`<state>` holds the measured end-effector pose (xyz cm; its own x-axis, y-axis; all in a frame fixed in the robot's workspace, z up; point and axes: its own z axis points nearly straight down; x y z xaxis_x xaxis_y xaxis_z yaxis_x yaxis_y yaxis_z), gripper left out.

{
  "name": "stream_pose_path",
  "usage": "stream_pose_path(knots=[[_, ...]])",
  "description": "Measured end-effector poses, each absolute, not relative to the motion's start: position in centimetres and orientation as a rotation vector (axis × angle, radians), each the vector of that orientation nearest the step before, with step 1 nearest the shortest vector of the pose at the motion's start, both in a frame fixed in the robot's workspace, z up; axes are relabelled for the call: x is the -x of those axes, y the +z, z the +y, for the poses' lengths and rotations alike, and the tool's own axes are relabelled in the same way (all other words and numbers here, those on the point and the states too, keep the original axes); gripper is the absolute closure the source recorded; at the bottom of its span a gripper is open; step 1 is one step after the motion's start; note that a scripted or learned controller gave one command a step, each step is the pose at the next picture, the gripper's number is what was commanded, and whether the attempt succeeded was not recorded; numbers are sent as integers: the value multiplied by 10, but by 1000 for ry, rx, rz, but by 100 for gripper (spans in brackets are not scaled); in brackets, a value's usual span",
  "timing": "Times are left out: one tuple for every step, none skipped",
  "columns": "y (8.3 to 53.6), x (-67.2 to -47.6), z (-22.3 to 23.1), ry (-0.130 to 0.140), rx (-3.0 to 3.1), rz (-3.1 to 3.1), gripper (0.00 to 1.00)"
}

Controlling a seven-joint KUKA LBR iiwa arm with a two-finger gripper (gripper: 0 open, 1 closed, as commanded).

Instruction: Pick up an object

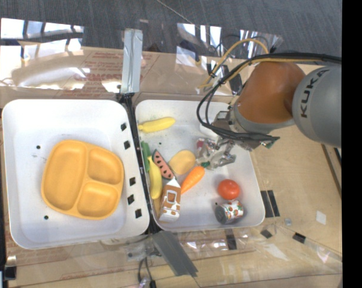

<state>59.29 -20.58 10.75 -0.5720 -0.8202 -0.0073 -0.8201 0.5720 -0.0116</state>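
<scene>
The right bin (253,179) holds several toy foods: a yellow banana (157,125), a pale yellow lemon-like piece (182,162), an orange carrot (192,179), a watermelon slice (163,165), a small milk carton (171,202), a red tomato (229,189) and a small printed can (229,212). My gripper (216,156) hangs low over the middle of this bin, just right of the lemon-like piece and above the carrot. Nothing is visibly between its fingers.
The left bin (25,125) holds a yellow divided tray (82,177). A yellow corn-like piece (154,180) and a green item (146,155) lie along the right bin's left wall. The grey arm with its orange band (271,95) and cables reaches in from the right.
</scene>
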Motion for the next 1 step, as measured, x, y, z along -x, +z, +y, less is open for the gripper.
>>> stream_pose_path(knots=[[107,-593,-206,-11,1448,2775,0]])
